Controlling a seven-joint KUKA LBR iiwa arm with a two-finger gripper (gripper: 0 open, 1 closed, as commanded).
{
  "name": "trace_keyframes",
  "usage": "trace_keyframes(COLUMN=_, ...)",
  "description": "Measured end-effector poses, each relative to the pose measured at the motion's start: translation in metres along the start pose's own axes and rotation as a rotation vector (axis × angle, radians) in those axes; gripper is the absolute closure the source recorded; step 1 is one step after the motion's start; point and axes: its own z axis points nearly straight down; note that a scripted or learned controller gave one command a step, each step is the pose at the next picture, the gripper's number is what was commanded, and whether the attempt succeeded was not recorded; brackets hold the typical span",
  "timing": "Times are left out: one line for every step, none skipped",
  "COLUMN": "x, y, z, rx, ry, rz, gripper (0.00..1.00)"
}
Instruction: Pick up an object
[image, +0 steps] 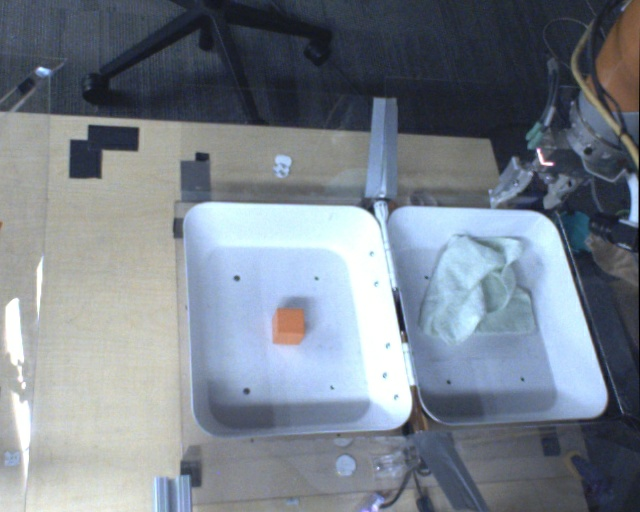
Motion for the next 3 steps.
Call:
trace_keyframes(x=0.044, y=-0.007, z=0.104, rx=0.001, ry=0.001, rz=-0.134, gripper=0.00)
trace_keyframes(x=0.055, y=-0.023, z=0.171, rx=-0.008, ry=-0.001, rz=-0.062, gripper=0.00)
trace_keyframes(x=0.055, y=-0.022, z=0.163, rx=-0.009, ry=-0.002, rz=-0.066, gripper=1.00)
